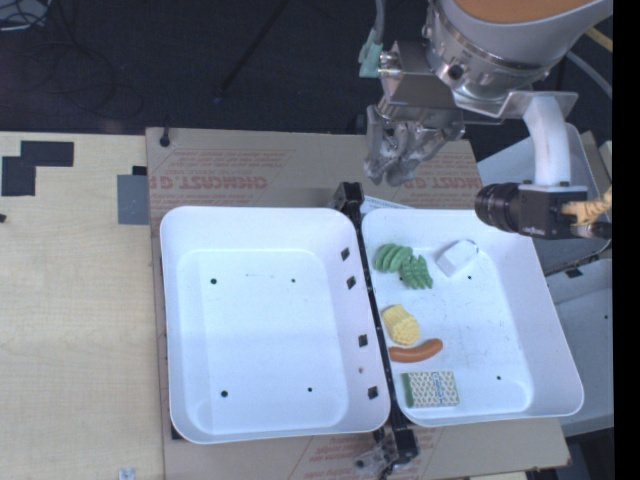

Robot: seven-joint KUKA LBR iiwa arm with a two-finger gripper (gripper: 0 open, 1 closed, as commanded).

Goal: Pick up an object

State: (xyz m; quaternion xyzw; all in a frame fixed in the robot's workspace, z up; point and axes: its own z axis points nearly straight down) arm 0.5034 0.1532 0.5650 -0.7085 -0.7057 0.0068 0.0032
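Things to pick: a bumpy green veggie (403,264), a small white block (457,257), a yellow corn piece (401,324), an orange-brown sausage (415,350) and a flat green-dotted packet (431,389) are being seen.
Place: all five are being kept in the right bin (520,368), lower right of the frame.
Gripper (397,168): it is being held up high, above the bin's top edge, well apart from them; nothing is being gripped; how wide it is cannot be told.
Left bin (260,318): it is being seen beside the right one.

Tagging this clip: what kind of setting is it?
Likely a robotics lab bin-picking bench: two white bins clipped side by side on cardboard, toy food such as a sausage, and a gripper above.
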